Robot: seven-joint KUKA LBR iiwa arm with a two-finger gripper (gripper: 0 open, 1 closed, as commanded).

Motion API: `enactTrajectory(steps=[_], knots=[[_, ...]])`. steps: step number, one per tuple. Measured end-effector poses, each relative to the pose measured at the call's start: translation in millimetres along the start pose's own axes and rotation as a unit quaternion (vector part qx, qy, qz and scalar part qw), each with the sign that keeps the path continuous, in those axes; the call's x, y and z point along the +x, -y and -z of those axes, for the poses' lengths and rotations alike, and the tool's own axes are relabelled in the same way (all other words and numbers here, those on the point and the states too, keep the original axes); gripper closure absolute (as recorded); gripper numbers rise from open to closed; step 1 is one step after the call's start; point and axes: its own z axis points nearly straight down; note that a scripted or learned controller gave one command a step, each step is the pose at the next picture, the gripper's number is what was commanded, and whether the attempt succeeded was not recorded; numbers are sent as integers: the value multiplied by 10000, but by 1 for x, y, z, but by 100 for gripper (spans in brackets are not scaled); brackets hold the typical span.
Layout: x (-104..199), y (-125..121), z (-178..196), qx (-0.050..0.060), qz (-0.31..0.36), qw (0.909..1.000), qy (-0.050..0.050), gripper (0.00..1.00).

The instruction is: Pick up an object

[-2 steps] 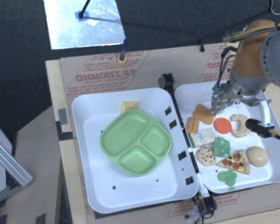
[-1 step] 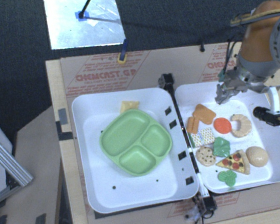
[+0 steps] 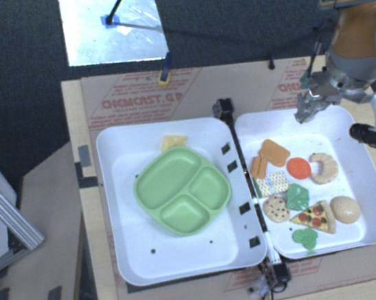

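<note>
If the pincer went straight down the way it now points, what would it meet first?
Most likely bare floor at the back of the right bin: the pincer hangs over that far edge, pointing down. The nearest food, the orange piece, lies closer to the camera. Depth is hard to judge from one view.

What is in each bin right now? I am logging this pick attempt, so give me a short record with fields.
left bin: green divided plate, small yellow piece by its far edge
right bin: toy foods clustered together
foods: orange piece, red disc, donut, cracker, cookie, pizza slice, bun, green pieces
hand: above the right bin's far edge, apart from the foods
held: nothing seen in the hand
</note>
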Motion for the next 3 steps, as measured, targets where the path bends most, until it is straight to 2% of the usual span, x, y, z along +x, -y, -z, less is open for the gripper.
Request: enactTrajectory(steps=[1,3], knots=[[0,-1,1,30,-2,10000,-6,100],[102,41,2,45,13,10000,-16,100]])
